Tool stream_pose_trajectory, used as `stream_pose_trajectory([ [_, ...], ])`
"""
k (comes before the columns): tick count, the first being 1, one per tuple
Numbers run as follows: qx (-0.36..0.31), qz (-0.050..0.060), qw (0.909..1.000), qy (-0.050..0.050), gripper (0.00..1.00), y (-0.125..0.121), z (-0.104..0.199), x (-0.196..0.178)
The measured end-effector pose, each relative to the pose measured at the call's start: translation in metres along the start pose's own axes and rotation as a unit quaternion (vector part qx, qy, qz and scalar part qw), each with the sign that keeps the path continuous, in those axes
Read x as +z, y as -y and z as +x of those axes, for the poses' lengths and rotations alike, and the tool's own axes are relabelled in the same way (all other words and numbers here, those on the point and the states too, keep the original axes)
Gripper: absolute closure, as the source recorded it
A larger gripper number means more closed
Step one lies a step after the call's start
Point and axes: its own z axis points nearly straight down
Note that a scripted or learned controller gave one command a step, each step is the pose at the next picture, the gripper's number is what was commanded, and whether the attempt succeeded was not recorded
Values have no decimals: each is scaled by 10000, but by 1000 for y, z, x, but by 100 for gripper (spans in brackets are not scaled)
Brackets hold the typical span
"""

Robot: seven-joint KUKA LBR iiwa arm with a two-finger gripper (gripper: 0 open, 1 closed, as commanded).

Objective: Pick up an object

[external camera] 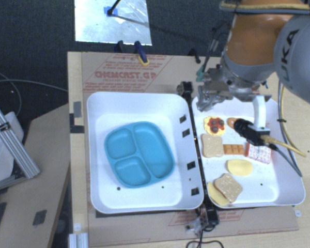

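Pizza, a small round toy food with red topping, lies flat near the back-left corner of the right bin and looks the likeliest pick, since the end effector hangs just above and behind it, holding nothing; whether it is wide or narrow cannot be told from this angle. The piece is probably light and stiff, and not fragile. It sits so low that a grip would have to close across its rim from straight above. The smooth white bin floor may let it skid if it is nudged. Room is tight: toast lies just in front of it, an orange bit is just beside it, and the bin's left wall is near. Farther out are a brown wafer, a yellow disc and a sandwich. The left bin holds a blue plate. Both bins sit on cardboard on the worktop.
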Motion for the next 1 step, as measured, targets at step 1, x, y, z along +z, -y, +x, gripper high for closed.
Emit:
stream_pose_trajectory([
  [1, -22, -9, 10000, 0, 100, -1, 0, -11],
])
